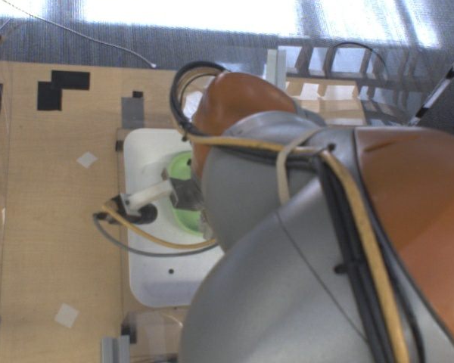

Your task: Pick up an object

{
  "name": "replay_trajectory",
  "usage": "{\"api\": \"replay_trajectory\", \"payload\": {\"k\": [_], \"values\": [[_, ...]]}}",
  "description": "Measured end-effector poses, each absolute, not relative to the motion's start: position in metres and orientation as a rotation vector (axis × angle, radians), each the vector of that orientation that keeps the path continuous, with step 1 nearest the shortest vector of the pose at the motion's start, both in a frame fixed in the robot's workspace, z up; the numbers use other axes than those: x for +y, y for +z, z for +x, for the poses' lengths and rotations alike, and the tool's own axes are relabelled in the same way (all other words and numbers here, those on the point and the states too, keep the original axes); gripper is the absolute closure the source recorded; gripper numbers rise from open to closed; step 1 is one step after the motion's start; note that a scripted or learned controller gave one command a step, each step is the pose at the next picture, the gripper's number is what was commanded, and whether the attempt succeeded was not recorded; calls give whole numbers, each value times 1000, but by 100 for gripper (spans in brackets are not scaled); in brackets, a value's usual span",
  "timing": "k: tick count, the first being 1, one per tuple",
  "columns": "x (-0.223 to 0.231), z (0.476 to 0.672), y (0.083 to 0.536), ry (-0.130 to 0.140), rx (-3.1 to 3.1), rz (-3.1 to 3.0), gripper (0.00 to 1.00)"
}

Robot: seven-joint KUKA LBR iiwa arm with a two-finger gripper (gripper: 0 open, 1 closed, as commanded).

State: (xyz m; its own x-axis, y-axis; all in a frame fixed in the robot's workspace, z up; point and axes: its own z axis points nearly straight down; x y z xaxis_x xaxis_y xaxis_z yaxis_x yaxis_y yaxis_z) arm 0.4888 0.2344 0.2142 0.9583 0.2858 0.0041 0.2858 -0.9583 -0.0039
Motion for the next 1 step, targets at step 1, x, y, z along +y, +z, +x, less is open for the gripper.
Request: {"api": "replay_trajectory", "payload": {"k": [1], "values": [[235,490,225,-9,-455,-3102,100]]}}
